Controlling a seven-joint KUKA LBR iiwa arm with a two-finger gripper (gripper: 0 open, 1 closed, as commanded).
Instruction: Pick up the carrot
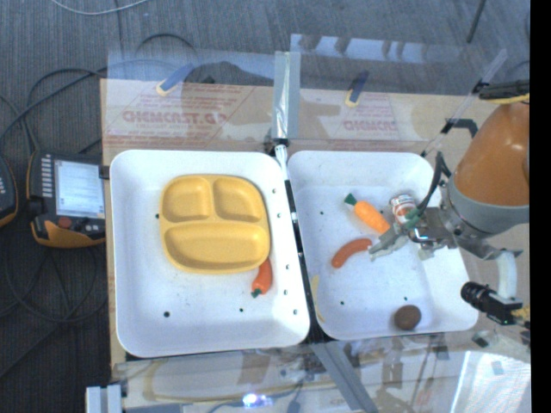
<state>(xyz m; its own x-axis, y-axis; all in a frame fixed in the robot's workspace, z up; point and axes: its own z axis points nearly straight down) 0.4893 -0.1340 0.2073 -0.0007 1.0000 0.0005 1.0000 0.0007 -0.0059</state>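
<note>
Camera view, bins: two white bins lying side by side, the left bin [138, 317] well away from the pincer, the right bin [362, 317] lying under it.
Pincer: one gripper [387, 241] hanging low over the right bin, reaching in from the right; fingers too small and dark to judge, so cannot tell whether wide or narrow; nothing visibly sitting between them.
Carrot: one carrot [370, 215] with a green top, lying in the right bin just up and left of the pincer tip, close beside it, not being held.
Sausage-like piece: one orange-red curved piece [349, 252] lying just left of the pincer tip, possibly touching it, hard to say.
Brown lump: one round brown object [407, 317] sitting near the bin's front edge, below the pincer.
Small can-like item: one [401, 205], partly hidden by the wrist, hard to identify.
Tray: one yellow divided tray [215, 222] sitting in the left bin.
Pepper: one small red pepper [263, 277] lying beside the tray's corner.
Arm: orange band [498, 162] being cut off at the right.
</note>
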